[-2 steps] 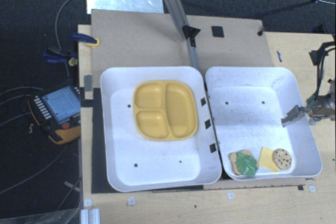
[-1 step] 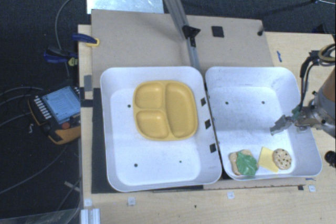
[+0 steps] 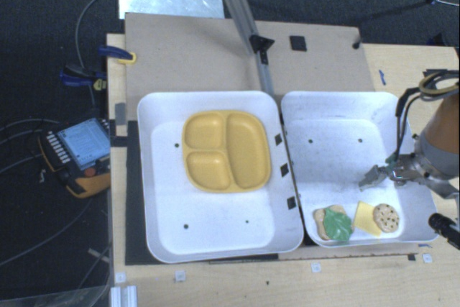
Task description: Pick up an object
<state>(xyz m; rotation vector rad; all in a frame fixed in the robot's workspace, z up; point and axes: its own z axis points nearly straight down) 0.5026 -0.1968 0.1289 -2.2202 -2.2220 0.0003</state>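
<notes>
In the right bin (image 3: 338, 126), near its front edge, lie a green leafy toy (image 3: 336, 223), a yellow cheese wedge (image 3: 366, 218) and a round chocolate-chip cookie (image 3: 387, 217). My gripper (image 3: 375, 177) reaches in from the right and hovers just above and behind these items, over the bin floor. Its fingers (image 3: 369, 180) point left and look parted, with nothing between them. The arm's grey wrist with the orange band sits at the right edge.
The left bin (image 3: 158, 219) holds a yellow three-compartment plate (image 3: 226, 150). A metal pole slants from the top of the view to the seam between the bins. Cables and a handheld device lie on the floor at the left.
</notes>
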